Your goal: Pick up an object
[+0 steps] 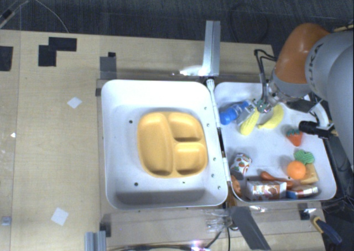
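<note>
The arm is reaching down into the right bin [329,188]; its tool [264,104] is hovering right over the yellow banana [271,119], apparently lining up a grab; whether it is spread or pinching, I cannot tell; a yellow corn cob [248,123] and blue bottle [229,114] are crowding the banana's left; the yellow tray [171,144] is lying in the left bin [119,134].

The big grey arm [332,67] ran off the right edge, so most of it was cut away. The tool [264,106] was too small and blurry to make out well. It covered part of the yellow banana [272,118] under it.
</note>
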Controlling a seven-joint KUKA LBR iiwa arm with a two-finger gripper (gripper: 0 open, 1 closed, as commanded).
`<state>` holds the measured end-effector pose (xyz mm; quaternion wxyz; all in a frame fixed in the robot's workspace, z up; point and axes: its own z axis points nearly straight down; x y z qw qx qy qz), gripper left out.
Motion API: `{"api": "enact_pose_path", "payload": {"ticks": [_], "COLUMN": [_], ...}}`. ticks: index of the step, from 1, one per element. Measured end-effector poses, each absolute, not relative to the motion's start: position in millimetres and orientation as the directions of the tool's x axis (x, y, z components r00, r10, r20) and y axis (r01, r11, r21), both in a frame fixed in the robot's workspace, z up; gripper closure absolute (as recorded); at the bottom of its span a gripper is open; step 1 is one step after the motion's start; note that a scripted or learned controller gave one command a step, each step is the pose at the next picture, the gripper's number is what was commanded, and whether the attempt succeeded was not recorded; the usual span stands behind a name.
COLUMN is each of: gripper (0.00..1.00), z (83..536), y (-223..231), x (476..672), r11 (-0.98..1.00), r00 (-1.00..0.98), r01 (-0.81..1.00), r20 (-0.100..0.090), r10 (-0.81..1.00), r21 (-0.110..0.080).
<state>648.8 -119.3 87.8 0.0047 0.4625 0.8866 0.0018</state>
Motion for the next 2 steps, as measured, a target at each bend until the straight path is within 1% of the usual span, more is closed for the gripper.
{"api": "enact_pose_path", "payload": {"ticks": [1, 2], "gripper": [0.0, 1.0], "z": [87, 103], "y": [-160, -158], "x": [626.2, 630.6], "r11": [0.399, 0.409], "r00": [-0.399, -0.408], "r01": [0.917, 0.913], "r20": [-0.005, -0.014], "r10": [0.917, 0.913], "r21": [0.007, 0.017]}}
